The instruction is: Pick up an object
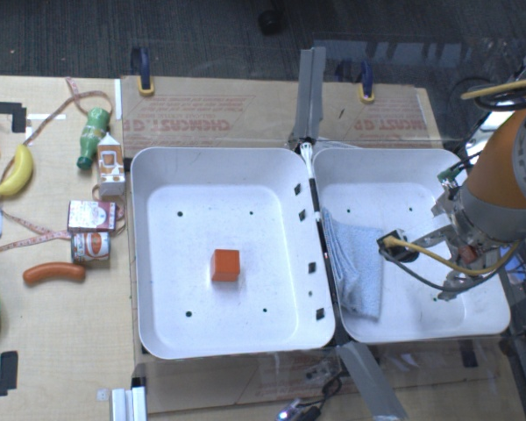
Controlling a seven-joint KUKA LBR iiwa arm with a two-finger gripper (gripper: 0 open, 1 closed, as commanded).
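An orange cube (226, 265) rests on the floor of the left bin (158, 235), a little below its middle. A grey-blue cloth (355, 266) lies folded along the left side of the right bin (394, 178). My gripper (460, 268) hangs low over the right part of the right bin, to the right of the cloth and apart from it. Nothing shows between it and the bin floor, and the wrist hides its tips.
On the bench left of the bins lie a banana (13, 172), a green bottle (92, 134), small cartons (110, 169), a can (90, 246), a sausage (54, 274) and a tape measure. A metal divider (309, 103) runs between the bins.
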